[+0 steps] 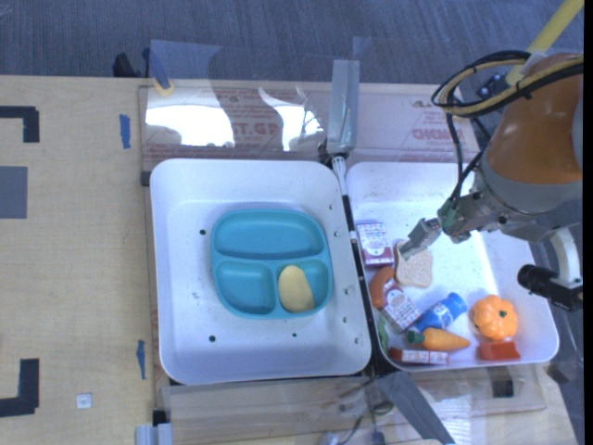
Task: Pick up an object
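A wooden bench [65, 276] on blue-grey carpet [278, 12] bears two white bins. The left bin [176, 248] holds a teal divided tray [264, 239] with a yellow potato-like item [296, 288] in its lower right compartment. Above the right bin [528, 341], the gripper [417, 239] hovers over a bread slice [416, 271]; whether it is apart or together I cannot tell.

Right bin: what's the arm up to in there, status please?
End effector low over right bin, by the bread slice; nothing seen in it. Carton, carrot, pumpkin crowd close. Yellow item sits in teal tray.
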